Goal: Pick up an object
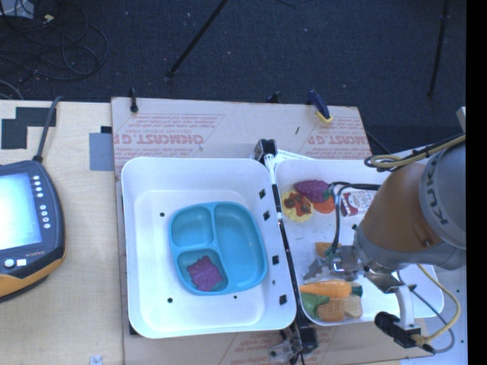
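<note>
Here the grey arm (415,211) reaches over the right bin (434,299); its gripper (329,263) hangs just above an orange wedge (327,287) near the bin's front edge. Whether the fingers are parted, I cannot tell.

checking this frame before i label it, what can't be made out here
- Camera view: the arm covers much of the right bin, hiding whatever lies beneath it.
- Gripper: too small and cluttered to tell its state.
- Items near the right bin's near edge: overlapping, too small to identify.
- Purple piece in the blue tray: kind unclear.
</note>
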`<state>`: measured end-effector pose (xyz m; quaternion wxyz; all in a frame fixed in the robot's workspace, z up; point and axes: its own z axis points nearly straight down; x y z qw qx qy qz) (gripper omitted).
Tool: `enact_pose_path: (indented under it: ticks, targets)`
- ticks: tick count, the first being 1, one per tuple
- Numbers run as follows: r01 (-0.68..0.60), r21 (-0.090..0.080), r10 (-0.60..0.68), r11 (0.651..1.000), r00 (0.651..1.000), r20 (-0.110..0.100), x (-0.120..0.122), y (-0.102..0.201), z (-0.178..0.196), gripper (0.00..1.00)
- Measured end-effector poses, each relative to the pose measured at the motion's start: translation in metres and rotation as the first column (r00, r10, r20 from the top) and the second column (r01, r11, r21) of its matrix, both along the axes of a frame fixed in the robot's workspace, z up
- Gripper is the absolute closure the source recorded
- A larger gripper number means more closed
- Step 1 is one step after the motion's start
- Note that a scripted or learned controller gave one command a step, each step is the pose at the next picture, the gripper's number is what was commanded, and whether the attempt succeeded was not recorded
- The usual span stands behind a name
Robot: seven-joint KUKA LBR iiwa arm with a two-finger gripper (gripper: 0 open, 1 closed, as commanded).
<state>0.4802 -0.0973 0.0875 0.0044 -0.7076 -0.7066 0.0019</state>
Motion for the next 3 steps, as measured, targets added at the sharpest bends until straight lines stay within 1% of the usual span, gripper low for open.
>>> enact_pose_path:
  ticks: [1, 2, 3]
  targets:
    - [-0.004, -0.002, 0.005, 1.0, 1.0, 0.009, 0.055, 0.018, 0.0, 0.0]
    - [-0.004, -0.007, 0.004, 1.0, 1.0, 0.017, 0.148, -0.023, 0.023, 0.0]
    - [-0.004, -0.006, 0.004, 1.0, 1.0, -0.013, 0.161, -0.004, 0.003, 0.0]
